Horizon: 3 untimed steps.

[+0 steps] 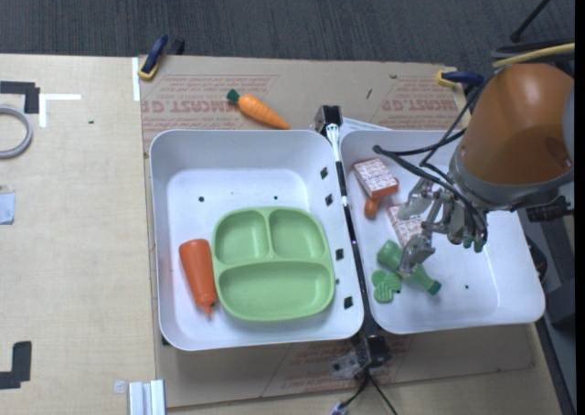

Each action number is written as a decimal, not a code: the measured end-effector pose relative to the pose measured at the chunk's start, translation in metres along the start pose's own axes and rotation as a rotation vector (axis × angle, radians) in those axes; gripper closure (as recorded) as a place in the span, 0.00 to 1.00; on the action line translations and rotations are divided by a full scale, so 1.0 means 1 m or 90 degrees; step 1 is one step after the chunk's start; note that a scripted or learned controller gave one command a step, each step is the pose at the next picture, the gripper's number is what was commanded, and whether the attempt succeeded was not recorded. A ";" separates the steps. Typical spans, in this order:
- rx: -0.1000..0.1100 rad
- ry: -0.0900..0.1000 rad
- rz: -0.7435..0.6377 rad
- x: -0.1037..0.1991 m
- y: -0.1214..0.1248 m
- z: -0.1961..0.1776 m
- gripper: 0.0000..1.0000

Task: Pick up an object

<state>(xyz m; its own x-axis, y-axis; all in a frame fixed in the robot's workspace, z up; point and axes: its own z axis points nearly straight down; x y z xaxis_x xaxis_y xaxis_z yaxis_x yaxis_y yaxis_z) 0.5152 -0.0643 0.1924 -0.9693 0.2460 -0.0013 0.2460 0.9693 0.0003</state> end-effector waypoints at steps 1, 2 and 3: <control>-0.002 -0.007 0.066 -0.051 -0.027 0.095 0.00; -0.003 -0.013 0.068 -0.054 -0.027 0.084 1.00; 0.000 -0.002 0.088 -0.044 0.026 -0.031 1.00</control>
